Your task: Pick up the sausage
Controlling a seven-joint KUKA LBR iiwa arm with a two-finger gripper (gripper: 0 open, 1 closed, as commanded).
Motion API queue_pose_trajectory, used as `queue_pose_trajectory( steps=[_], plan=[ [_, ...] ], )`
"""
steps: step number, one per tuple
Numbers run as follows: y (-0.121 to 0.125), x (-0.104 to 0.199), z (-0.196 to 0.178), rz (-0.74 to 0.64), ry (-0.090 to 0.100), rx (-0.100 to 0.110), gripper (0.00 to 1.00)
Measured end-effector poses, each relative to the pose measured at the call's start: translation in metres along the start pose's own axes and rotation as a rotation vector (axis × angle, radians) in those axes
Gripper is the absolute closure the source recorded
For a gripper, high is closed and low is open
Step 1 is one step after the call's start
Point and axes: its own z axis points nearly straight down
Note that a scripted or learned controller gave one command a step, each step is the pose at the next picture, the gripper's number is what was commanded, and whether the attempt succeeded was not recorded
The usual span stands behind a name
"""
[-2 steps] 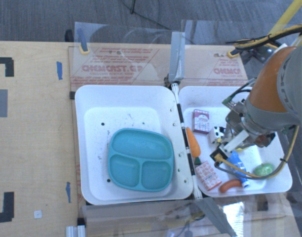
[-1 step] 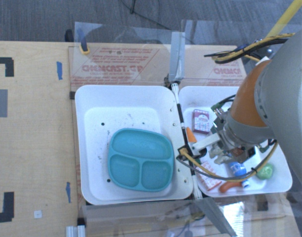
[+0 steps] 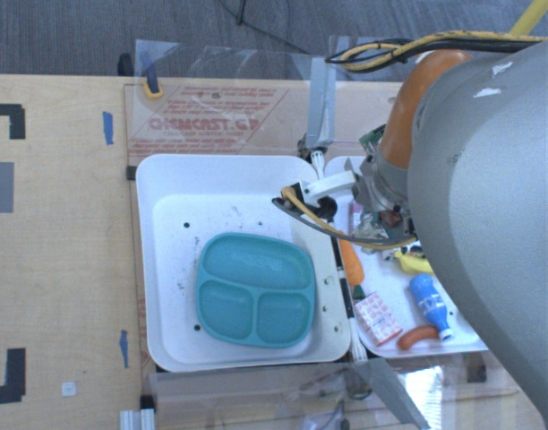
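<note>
The sausage (image 3: 418,336), short and reddish-brown, lies near the front edge of the right bin (image 3: 388,342), just in front of a blue bottle (image 3: 432,302). My gripper (image 3: 382,225) hangs over the back half of that bin, well behind the sausage and to its left. The grey arm and its orange band cover most of the bin's right side. Nothing shows in the gripper's grasp.
Also in the right bin are an orange carrot (image 3: 350,266) along the left wall, a red-and-white packet (image 3: 374,314) and a yellow item (image 3: 415,262) partly under the arm. The left bin (image 3: 166,240) holds a teal divided plate (image 3: 254,289). Cables loop beside the wrist.
</note>
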Motion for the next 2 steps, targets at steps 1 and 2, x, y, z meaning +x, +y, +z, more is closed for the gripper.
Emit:
queue_pose_trajectory(
  steps=[1, 2],
  plan=[
    [0.0998, 0.0396, -0.0314, -0.145, 0.001, 0.000, 1.00],
    [0.0991, 0.0399, -0.0314, -0.146, 0.001, 0.000, 0.00]
  ],
)
